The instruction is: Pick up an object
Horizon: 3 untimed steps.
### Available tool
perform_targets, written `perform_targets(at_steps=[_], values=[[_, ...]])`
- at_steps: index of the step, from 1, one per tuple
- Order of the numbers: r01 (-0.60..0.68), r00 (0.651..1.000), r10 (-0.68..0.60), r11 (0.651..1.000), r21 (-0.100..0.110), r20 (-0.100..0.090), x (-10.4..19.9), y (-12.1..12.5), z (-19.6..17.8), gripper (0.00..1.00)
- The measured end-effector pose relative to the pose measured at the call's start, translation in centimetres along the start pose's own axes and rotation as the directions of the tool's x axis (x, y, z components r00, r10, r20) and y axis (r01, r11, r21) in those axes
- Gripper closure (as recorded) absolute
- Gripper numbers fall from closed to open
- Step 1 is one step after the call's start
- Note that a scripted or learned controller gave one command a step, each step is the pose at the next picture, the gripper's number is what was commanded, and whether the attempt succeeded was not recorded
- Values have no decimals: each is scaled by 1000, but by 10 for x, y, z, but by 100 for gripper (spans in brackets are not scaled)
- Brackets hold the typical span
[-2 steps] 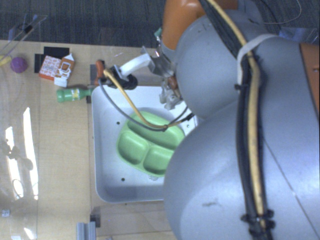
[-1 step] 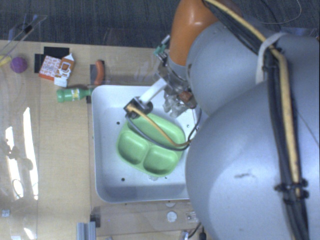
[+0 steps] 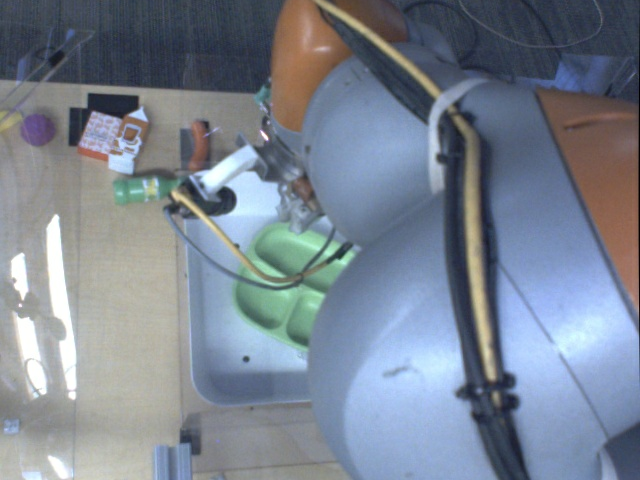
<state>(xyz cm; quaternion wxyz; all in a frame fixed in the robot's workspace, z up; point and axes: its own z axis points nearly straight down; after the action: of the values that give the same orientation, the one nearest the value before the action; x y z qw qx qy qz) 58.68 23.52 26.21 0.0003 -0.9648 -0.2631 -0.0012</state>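
Green tray (image 3: 282, 290), long axis seemingly diagonal, in white bin (image 3: 215, 368).

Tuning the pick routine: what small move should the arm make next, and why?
Probably lower the end effector slightly toward the green tray. It hangs just above the tray's far end in the bin, and nothing shows between its fingers.
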Motion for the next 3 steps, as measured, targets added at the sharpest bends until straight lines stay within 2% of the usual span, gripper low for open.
perform_targets(at_steps=[1,2,3], values=[[149,989,-149,989,-2,-3,-34,23,-92,100],[424,906,-424,906,0,1,-45,52,-41,100],[774,633,-774,633,-1,1,-31,26,-52,100]])
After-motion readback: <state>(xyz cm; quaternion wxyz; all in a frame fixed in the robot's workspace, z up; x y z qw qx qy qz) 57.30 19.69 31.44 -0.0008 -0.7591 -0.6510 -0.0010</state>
